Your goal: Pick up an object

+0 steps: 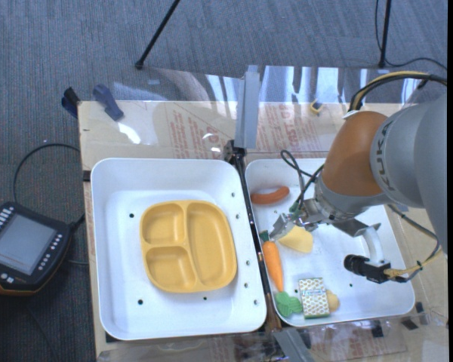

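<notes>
The right bin (385, 296) holds a yellow cheese-like wedge (298, 240), an orange carrot (272, 265) with a green top (288, 303), a reddish sausage (270, 195) and a small green-and-white packet (312, 296) beside a yellowish lump (332, 301). My gripper (288, 221) hangs low over the bin's left part. It is just above the wedge's upper left edge, between the sausage and the carrot. The grey and orange arm (362, 164) covers the bin's upper right.
The left bin (113, 202) holds a yellow divided plate (187, 246). A black cable fitting (366, 266) on the arm hangs over the right bin's floor. A divider ridge (249, 202) separates the bins. A handheld pendant (19, 243) lies on the floor at far left.
</notes>
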Robot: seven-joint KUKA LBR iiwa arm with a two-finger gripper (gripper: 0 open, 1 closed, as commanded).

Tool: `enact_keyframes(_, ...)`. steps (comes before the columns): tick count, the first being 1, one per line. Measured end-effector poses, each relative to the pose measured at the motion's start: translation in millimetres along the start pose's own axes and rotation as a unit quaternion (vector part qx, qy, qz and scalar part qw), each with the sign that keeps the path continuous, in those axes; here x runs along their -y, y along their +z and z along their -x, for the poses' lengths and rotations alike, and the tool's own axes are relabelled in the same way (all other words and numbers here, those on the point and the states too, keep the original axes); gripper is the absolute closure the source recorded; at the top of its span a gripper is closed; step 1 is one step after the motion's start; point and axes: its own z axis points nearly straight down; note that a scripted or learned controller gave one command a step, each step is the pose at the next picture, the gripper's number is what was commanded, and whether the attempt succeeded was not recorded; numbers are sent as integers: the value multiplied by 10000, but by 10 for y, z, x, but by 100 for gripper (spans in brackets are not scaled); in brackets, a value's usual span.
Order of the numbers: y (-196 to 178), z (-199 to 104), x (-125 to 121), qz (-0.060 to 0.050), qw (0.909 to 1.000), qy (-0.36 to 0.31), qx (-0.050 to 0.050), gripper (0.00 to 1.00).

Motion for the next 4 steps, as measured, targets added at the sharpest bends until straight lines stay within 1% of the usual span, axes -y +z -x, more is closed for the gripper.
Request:
enact_keyframes(1, -110, 1, -11, 16, 10000, 29, -12, 100)
enact_keyframes(2, -1374, -552, -26, 52, 9986, 517, -4, 100)
enact_keyframes(3, -1320, -544, 0, -5, 9986, 529, -6, 0)
enact_keyframes(4, -968, -515, 501, -33, 9899, 1420, -10, 0)
